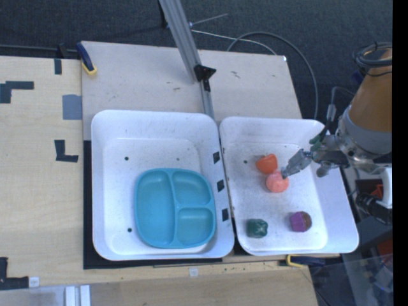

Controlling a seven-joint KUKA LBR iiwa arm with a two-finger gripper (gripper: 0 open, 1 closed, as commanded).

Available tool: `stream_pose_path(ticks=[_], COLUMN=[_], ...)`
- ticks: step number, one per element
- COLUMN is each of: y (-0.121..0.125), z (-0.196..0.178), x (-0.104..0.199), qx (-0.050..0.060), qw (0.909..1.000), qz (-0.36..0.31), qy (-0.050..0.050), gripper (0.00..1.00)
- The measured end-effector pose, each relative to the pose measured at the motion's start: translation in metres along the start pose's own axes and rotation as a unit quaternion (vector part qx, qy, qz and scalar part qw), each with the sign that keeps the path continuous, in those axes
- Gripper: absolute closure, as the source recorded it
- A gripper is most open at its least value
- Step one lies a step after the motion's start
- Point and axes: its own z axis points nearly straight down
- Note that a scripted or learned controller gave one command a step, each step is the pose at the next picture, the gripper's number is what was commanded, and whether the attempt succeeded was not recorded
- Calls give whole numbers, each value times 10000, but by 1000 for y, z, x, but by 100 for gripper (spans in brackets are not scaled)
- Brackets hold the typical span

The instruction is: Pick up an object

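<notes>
Green object (257, 227) (dark), gripper (288, 171) touching pink ball (276, 183)

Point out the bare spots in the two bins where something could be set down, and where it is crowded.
Left bin: bare floor above and left of the blue divided plate. Right bin: bare upper part, above the orange piece, and a strip along its left wall. Crowded: the right bin's middle, where the gripper sits by the pink piece; the green piece and purple piece occupy the bottom.

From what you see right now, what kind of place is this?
Probably a robotics lab test bench: two white bins, left and right, an arm's end effector over small toy-like objects, and cables on the dark floor.
</notes>
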Motion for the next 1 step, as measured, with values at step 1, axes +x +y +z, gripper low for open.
stream_pose_path(ticks=[1], y=[0], z=[0], x=[0], qx=[0], qw=[10000], qz=[0], qy=[1], gripper=[0])
